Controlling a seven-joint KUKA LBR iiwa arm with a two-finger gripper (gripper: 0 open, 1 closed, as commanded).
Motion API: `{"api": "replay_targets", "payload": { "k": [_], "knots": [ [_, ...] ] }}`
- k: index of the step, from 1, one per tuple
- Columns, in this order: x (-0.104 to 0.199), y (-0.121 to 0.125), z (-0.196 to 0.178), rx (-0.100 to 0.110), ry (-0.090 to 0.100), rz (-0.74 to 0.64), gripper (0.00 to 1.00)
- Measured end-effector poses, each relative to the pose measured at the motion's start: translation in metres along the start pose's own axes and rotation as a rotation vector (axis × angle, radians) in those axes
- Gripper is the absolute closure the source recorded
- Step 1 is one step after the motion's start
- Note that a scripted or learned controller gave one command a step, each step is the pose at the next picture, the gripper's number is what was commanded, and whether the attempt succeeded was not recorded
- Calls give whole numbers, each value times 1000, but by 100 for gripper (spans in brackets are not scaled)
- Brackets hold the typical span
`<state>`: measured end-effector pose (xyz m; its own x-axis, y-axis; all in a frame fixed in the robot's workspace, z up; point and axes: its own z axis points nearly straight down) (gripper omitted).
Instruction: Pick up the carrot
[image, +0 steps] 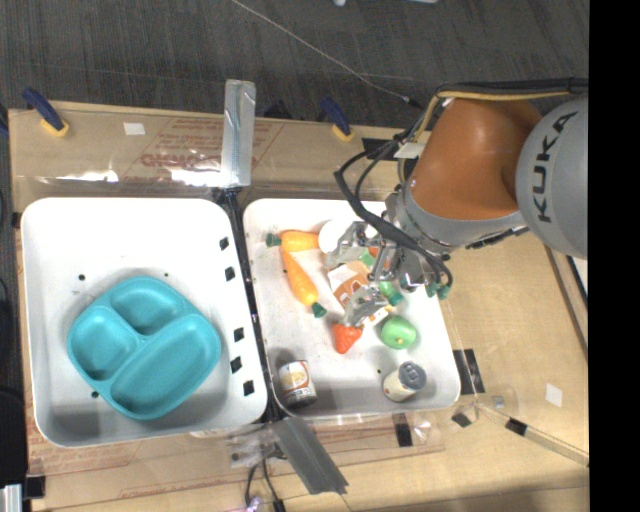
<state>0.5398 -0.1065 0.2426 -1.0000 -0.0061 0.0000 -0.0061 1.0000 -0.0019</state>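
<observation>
The jaws (372, 290) hang low over the middle of the right bin (262, 300), in among a pile of toy food, and I cannot tell if they are open or shut, or if they have hold of anything. Right under them sits a small orange and white packet (347, 283) with marks too small to read. Just beside that, toward the front, lie a red strawberry (346, 338) and a green apple (398, 331). The carrot (299, 280) lies a little to the left of the jaws, flat on the bin floor, orange with a green end, and it looks free of them. Near its top is another orange piece (299, 241). At the front of the bin stand a small tin can (295, 381) and a round jar with a grey lid (404, 379); their labels are too blurry to read. The big grey arm (555, 180) has "KUKA" on it in black letters. The left bin (45, 250) holds a blue plate with sections (145, 345). Both bins sit on the bench (510, 330).
</observation>
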Motion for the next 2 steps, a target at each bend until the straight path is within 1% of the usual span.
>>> {"api": "replay_targets", "payload": {
  "k": [1,2],
  "knots": [
    [-24,1,108,-4,9,68,0],
    [-31,12,152,-3,4,61,0]
  ]
}}
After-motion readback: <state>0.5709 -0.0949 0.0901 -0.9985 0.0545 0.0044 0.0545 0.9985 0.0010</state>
